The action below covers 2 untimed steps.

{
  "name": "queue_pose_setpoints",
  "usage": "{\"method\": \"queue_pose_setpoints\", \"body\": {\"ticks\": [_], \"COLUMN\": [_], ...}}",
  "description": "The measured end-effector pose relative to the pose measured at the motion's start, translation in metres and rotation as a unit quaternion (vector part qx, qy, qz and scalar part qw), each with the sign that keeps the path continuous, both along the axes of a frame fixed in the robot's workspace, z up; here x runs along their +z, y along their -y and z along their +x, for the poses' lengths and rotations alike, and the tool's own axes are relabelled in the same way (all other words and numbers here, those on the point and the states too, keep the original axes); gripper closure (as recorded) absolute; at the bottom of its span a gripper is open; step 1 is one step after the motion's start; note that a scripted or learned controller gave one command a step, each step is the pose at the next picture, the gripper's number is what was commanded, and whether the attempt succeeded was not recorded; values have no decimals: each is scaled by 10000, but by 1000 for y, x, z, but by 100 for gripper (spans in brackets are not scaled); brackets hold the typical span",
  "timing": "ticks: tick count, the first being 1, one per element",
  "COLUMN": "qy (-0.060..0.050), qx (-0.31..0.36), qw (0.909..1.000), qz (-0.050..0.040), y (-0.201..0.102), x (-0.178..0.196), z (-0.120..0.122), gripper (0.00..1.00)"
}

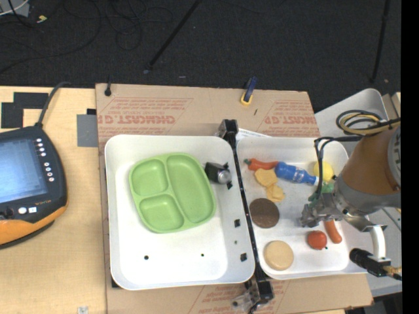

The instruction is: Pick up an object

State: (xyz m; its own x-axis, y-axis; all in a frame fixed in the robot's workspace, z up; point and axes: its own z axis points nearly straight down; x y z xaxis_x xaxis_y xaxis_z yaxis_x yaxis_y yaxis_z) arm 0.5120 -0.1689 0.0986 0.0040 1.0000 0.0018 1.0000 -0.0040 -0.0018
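Low over the right bin (pixel 340 261) hangs the gripper (pixel 313 216), grip unreadable; beside it, a glossy round tomato (pixel 317 239).

A robotics lab: teach pendant (pixel 26 178), cardboard-covered bench (pixel 177 113) (cables behind).

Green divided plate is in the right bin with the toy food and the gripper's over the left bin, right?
Not quite. The camera view shows the green divided plate in the left bin; the toy food, such as the blue bottle, lies in the right bin, where the gripper is.
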Motion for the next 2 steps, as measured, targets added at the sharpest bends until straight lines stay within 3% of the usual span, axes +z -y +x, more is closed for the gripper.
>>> {"method": "queue_pose_setpoints", "body": {"ticks": [2], "qy": [20], "qx": [22], "qw": [10000], "qz": [-13], "y": [-3], "x": [111], "z": [-1], "gripper": [100]}}
